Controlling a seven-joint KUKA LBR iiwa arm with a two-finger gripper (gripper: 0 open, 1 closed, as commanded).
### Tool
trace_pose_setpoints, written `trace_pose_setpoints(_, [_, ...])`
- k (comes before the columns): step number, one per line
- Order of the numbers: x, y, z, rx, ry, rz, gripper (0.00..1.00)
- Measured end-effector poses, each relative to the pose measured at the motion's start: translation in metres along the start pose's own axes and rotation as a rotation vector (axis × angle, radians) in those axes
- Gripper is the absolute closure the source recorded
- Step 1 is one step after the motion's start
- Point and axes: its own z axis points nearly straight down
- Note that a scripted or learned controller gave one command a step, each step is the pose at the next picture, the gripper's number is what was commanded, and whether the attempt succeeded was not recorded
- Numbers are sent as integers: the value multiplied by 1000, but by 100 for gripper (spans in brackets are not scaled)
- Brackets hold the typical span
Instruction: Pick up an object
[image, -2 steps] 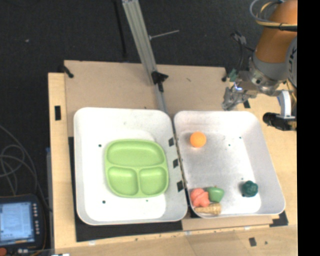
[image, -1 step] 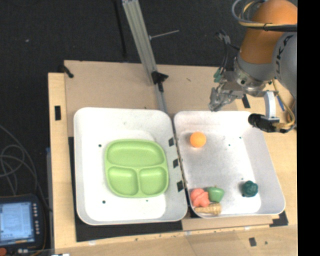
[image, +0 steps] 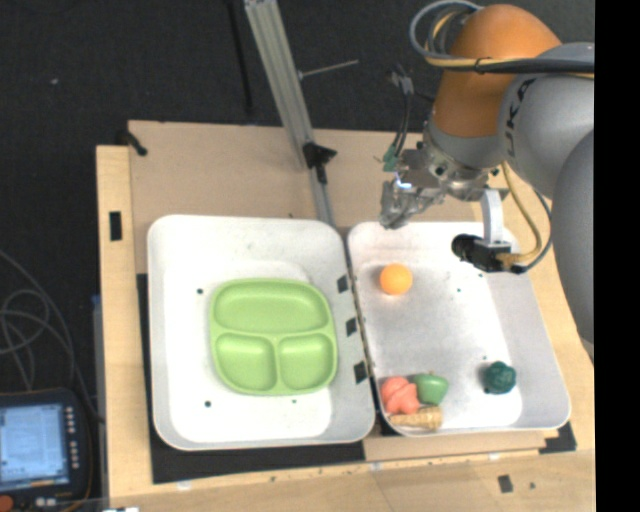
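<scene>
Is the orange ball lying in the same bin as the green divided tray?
No: the orange ball lies in the right bin, while the green divided tray sits in the left bin.

One camera sits high above the bench and looks down at a slant. It is far enough back to see both white bins whole. The left bin lies left of the right bin, and the dark floor shows past the bench's far and left sides.
</scene>
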Motion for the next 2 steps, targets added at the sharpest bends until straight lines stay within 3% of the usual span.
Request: trace_pose_setpoints(2, [107, -10, -1, -2, 1, -1, 100])
